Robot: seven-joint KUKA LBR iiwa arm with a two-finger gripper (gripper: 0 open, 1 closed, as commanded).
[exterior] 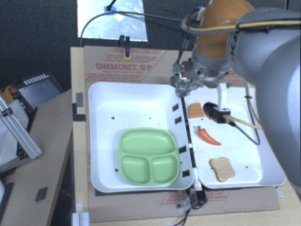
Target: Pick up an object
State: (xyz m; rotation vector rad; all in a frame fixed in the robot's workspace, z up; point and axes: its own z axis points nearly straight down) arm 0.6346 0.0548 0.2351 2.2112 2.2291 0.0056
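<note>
Dark fabric is seen behind a bench (51, 140) on which a cardboard sheet (141, 62) printed with red letters is laid, and two white bins are set on that sheet side by side. A shiny foil panel (113, 13) is fixed to the fabric beyond the bench, and a yellow clamp (126, 50) is seen at the sheet's far edge. The left bin (101, 95) is occupied by a green plate (148, 155) with three compartments, placed in its near half, close to the wall shared with the right bin (256, 171). Three small things are spread along the left side of the right bin: an orange block (195, 110) farthest back, a red pepper (208, 135) just in front of it and lying at a slant, and a piece of toast (222, 168) nearest the front, apart from the pepper. The arm (270, 51) is brought in from the right, with its orange band (223, 13) raised above the far end of the right bin. The gripper (181, 87) is held over the far end of the wall between the bins, just behind the block and not touching it. Its state, released or clenched, cannot be told, since it is seen small and blurred against the bin rim. The plate, the pepper and the toast are all left lying well apart from the gripper.
</note>
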